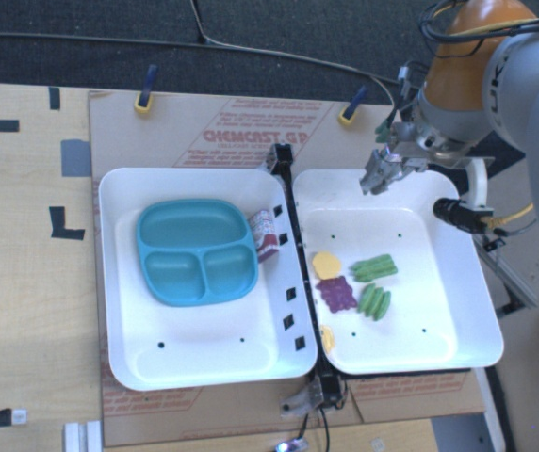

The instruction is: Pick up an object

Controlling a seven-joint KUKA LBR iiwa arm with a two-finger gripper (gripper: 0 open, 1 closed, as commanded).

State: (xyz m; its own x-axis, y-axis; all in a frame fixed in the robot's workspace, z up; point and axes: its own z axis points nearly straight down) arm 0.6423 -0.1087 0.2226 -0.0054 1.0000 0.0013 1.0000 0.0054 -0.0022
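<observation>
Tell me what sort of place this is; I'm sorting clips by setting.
Probably a robotics lab bench: two white bins sit on cardboard clamped down, toy food lies in the right bin, and a grey arm's end effector hangs above.

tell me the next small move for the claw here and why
Probably bring the claw toward the near side of the right bin and lower it over the toy pieces. It sits at that bin's far rim, away from the yellow piece, purple piece and green pieces, with nothing between its fingers.

Bright even overhead light, white bins (pixel 119 281) slightly overexposed w/ mild glare, soft faint shadows, overall low-res softness
</observation>
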